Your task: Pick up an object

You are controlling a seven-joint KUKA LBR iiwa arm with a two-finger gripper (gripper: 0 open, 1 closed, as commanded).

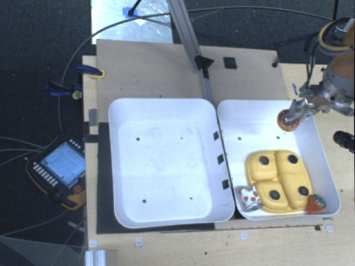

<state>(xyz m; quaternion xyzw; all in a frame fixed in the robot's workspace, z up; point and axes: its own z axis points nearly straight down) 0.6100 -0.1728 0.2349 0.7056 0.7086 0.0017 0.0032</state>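
My gripper (294, 114) reaches in from the right, over the far right part of the right bin (244, 121). A small brown round piece (288, 121) sits at its fingertips, and the fingers look shut on it. Nearer the front of this bin lies a large yellow four-lobed block (277, 180) with black dots. A small white cube with red spots (249, 197) rests at the block's front left. At the block's front right, in the bin's corner, is a small red object (315, 204).
The left bin (127, 121) stands beside the right one, sharing a middle wall with black clips. A slanted metal pole (186, 29) rises behind the bins. A teach pendant (58, 168) and cables lie off the bench to the left.
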